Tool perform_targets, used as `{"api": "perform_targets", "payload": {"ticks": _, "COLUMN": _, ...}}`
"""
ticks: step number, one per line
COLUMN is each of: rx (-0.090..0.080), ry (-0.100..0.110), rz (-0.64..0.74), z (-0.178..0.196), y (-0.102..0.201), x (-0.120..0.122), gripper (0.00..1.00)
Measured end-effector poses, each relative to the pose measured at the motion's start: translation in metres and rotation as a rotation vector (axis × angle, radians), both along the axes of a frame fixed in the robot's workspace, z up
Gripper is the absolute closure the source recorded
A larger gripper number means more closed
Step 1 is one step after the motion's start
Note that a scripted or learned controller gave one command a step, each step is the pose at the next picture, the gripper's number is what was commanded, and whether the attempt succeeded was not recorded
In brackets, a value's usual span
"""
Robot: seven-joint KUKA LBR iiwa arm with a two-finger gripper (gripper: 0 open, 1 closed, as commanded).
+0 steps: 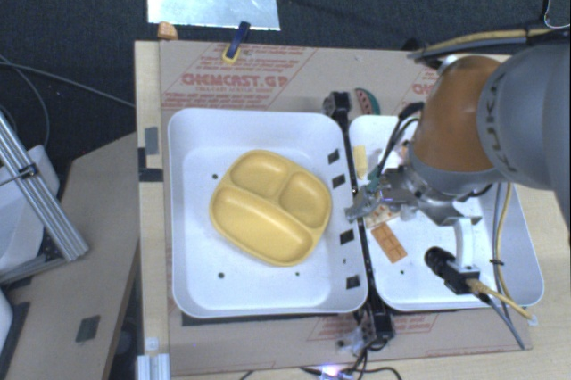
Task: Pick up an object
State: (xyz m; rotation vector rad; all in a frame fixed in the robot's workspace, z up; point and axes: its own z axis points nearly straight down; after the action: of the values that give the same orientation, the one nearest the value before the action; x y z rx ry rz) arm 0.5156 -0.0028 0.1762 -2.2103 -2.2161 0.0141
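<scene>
Nearby, orange block (389, 242) beside end effector (368, 202), grip indiscernible; yellow tray (270, 206) in other bin (191, 153)

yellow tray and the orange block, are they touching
Apart. The camera view shows the yellow tray in the left bin, the orange block in the right bin, the bins' walls between them.

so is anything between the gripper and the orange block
Nothing visible does. The gripper hangs by the left wall of the right bin, and the orange block lies just below it in the view. The arm hides part of that bin.
</scene>
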Motion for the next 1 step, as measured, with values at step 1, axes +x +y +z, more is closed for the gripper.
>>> {"api": "perform_targets", "payload": {"ticks": 1, "rx": -0.001, "ry": -0.018, "rz": 0.0, "z": 0.0187, "y": -0.002, "x": 0.0044, "gripper": 1.0}}
